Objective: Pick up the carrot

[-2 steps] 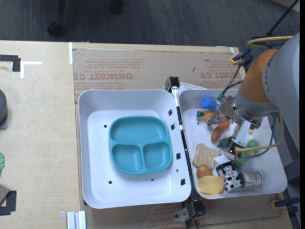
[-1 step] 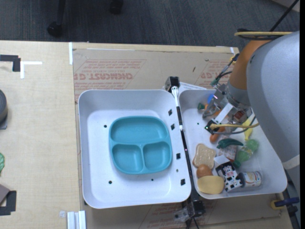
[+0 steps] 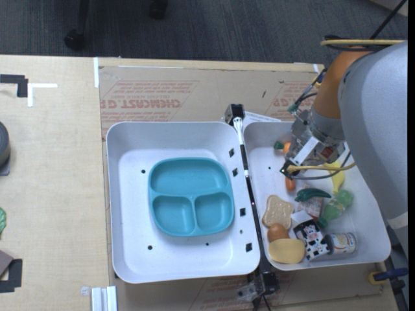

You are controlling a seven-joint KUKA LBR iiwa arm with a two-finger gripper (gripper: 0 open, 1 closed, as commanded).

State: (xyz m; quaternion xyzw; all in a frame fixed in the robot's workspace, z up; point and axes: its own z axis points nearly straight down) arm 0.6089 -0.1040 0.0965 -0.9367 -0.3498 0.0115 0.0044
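My gripper (image 3: 289,169) hangs low over the upper middle of the right bin (image 3: 373,238), its dark tip close to the bin floor. A small orange-red piece, which I take for the carrot (image 3: 290,184), lies just below the tip, and the gripper hides part of it. A dark green leafy part (image 3: 313,193) lies to its right. I cannot tell whether the tip touches the carrot. Behind the gripper, near the bin's top, sits another small orange piece (image 3: 286,146) with a green bit beside it.
The right bin also holds a bread slice (image 3: 279,210), a brown round item (image 3: 278,232), a yellow item (image 3: 286,251), a cow-patterned carton (image 3: 312,234), a can (image 3: 341,243), a pale green item (image 3: 337,203) and a banana (image 3: 338,175). A teal divided plate (image 3: 191,196) lies in the left bin (image 3: 130,173).
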